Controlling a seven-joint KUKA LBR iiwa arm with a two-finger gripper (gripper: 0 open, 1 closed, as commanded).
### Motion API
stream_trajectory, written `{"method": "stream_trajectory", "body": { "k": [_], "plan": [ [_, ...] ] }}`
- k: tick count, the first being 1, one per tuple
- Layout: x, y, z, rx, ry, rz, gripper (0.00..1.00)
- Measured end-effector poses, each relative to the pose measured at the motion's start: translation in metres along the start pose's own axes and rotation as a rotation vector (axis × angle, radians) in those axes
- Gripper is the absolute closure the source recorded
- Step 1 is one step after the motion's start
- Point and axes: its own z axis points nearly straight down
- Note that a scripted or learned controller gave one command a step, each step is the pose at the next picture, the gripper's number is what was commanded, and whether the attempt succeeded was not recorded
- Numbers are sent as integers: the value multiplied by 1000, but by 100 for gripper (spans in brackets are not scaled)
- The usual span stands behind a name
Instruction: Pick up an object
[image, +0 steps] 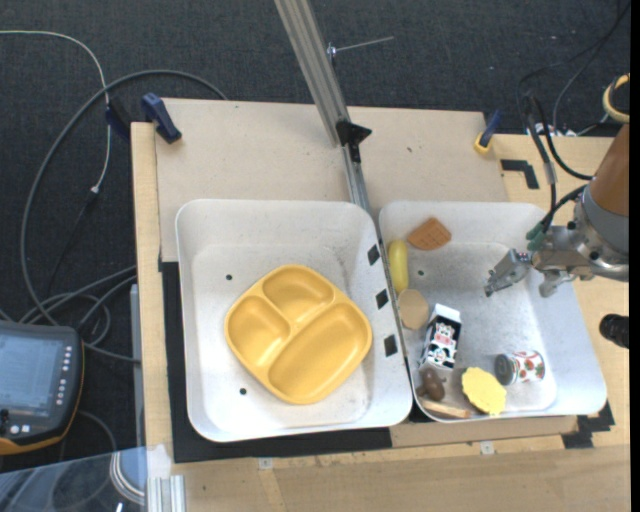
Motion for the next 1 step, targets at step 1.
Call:
{"method": "stream_trajectory", "body": {
  "k": [1],
  "plan": [
    [-46,79,-136,-12,-6,-2,0]
  ]
}}
